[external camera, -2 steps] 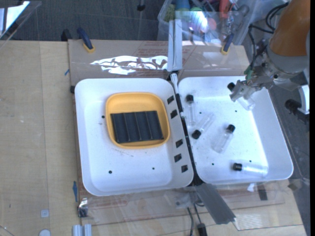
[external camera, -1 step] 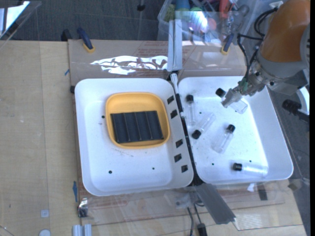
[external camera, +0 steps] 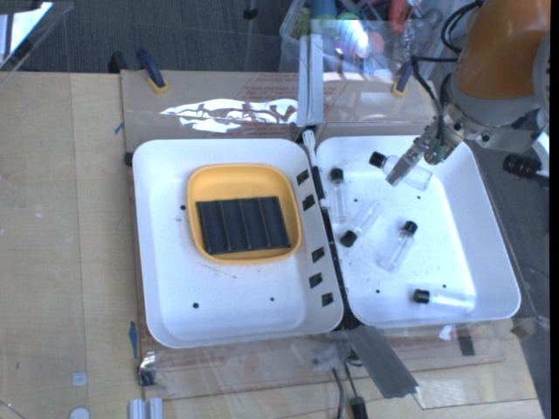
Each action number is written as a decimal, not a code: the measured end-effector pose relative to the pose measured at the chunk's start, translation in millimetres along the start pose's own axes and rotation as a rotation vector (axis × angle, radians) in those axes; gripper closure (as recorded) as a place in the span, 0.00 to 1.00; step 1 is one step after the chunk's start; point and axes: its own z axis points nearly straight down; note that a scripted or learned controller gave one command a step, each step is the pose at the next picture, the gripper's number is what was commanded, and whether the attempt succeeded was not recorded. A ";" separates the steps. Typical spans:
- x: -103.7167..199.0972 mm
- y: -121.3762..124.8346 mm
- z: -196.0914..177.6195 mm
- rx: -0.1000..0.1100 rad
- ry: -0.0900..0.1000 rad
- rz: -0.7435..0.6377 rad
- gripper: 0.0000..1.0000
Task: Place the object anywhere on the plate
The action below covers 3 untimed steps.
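This is a robotics lab or test bench rather than a home. A grey robot arm with an orange band (external camera: 507,37) reaches over two shallow white bins (external camera: 157,234) set side by side on a light wooden bench (external camera: 61,234), with tape and clamps (external camera: 153,77) fixing the setup down. Behind it a clear plastic box (external camera: 384,7) holds a jumble of colourful items, and cables (external camera: 345,391) trail off the front edge.
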 end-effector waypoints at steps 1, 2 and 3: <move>-13.7 20.2 -36.6 -0.002 -0.002 -0.289 1.00; -36.4 3.0 -118.0 -0.002 -0.003 -0.499 1.00; -91.1 -62.4 -205.8 -0.001 -0.006 -0.757 1.00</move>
